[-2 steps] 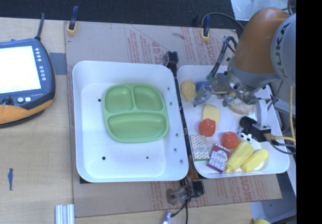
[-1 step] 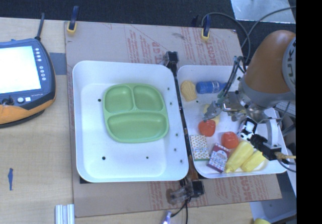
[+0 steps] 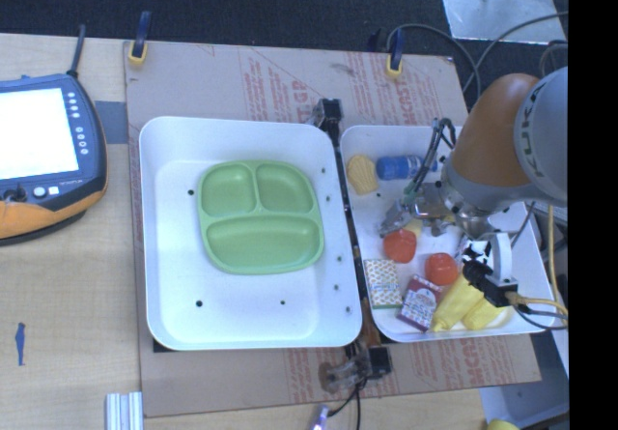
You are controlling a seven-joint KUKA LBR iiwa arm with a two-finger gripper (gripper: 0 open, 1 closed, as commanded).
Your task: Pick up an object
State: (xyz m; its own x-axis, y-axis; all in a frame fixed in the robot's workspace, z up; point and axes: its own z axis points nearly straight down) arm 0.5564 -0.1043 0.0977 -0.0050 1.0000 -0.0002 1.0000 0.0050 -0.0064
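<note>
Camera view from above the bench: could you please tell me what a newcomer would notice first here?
Probably the green divided plate, lying alone in the middle of the left bin. Next, the grey arm with its orange band reaching in from the right over the right bin, where small items crowd together: two red pieces, a blue one and yellow ones. A handheld screen unit sits at the far left.

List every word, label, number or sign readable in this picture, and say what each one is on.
No text can be read with certainty.
Red printing on the cardboard sheet: too faint and blurred.
Red-and-white packet in the right bin: label too small.
Patterned packet: print unreadable.
Handheld pendant: screen blank white, button marks too small.
</note>
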